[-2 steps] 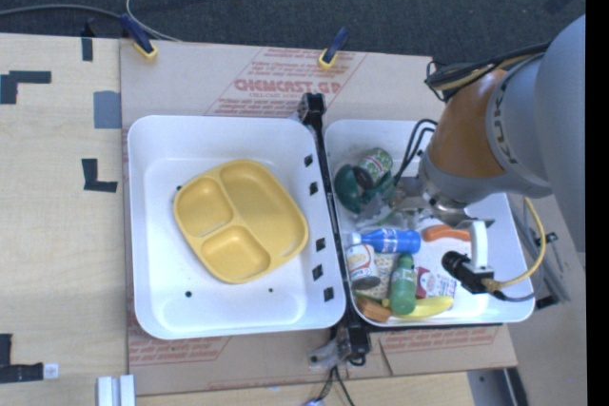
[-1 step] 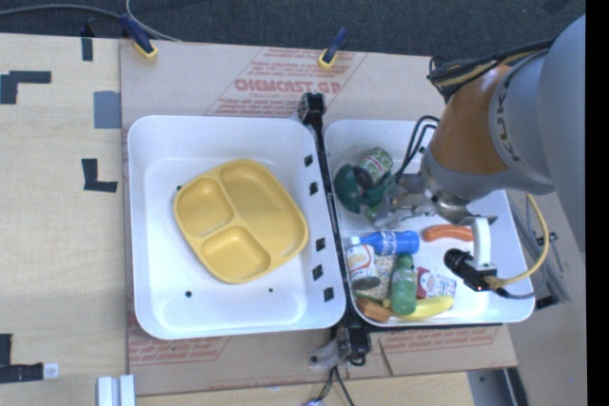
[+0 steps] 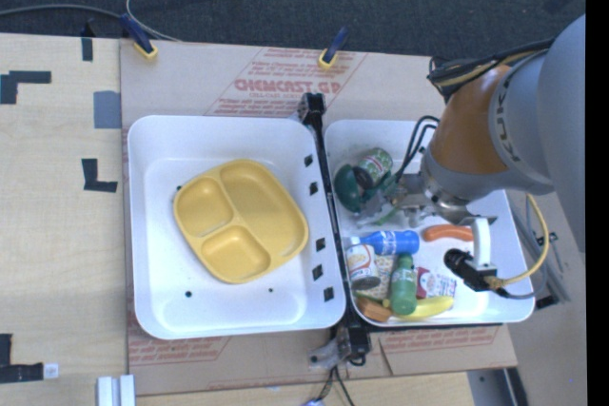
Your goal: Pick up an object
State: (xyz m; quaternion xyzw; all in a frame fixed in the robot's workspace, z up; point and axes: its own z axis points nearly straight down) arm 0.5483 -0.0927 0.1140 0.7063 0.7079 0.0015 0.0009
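Observation:
The right bin (image 3: 509, 204) holds a pile of small items. A dark green round object (image 3: 353, 188) lies at its left side beside a green-labelled can (image 3: 377, 163). Below them are a blue-and-white bottle (image 3: 390, 242), a labelled tin (image 3: 362, 263), a green bottle (image 3: 403, 285), a yellow banana (image 3: 425, 308), an orange carrot (image 3: 447, 232) and a red-and-white packet (image 3: 439, 283). My gripper (image 3: 385, 197) is low in this bin, just right of the dark green object and above the blue-and-white bottle. The wrist hides what lies directly under it.
The left bin (image 3: 152, 204) carries a yellow divided plate (image 3: 240, 219). A black divider (image 3: 322, 204) runs between the two bins. The grey arm with its orange band (image 3: 471, 124) covers the right bin's upper right part. Yellow clamps (image 3: 333, 52) sit at the cardboard's far edge.

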